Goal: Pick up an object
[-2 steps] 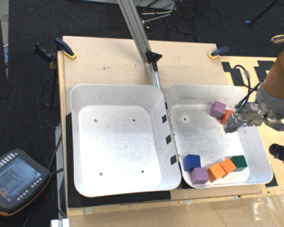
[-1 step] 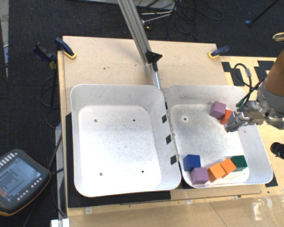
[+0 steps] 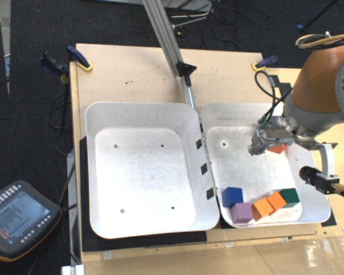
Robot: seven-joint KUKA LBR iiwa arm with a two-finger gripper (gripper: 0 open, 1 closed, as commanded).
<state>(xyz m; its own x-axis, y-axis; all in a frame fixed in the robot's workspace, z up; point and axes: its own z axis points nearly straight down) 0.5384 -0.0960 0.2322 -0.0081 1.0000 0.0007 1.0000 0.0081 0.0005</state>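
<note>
My gripper (image 3: 259, 146) hangs over the upper middle of the right bin (image 3: 229, 122), at the end of the grey arm with the orange band. A small red block (image 3: 278, 148) shows right beside the gripper's right side, partly hidden by it; whether it is held is unclear. Along the bin's near edge lie a blue block (image 3: 232, 196), a purple block (image 3: 242, 212), an orange block (image 3: 264, 206) and a green block (image 3: 288, 197), close together.
The left bin (image 3: 103, 119) sits beside the right one. A slanted metal pole (image 3: 163, 30) runs down to the bins' shared back edge. A teach pendant (image 3: 17, 217) lies off the bench at the lower left.
</note>
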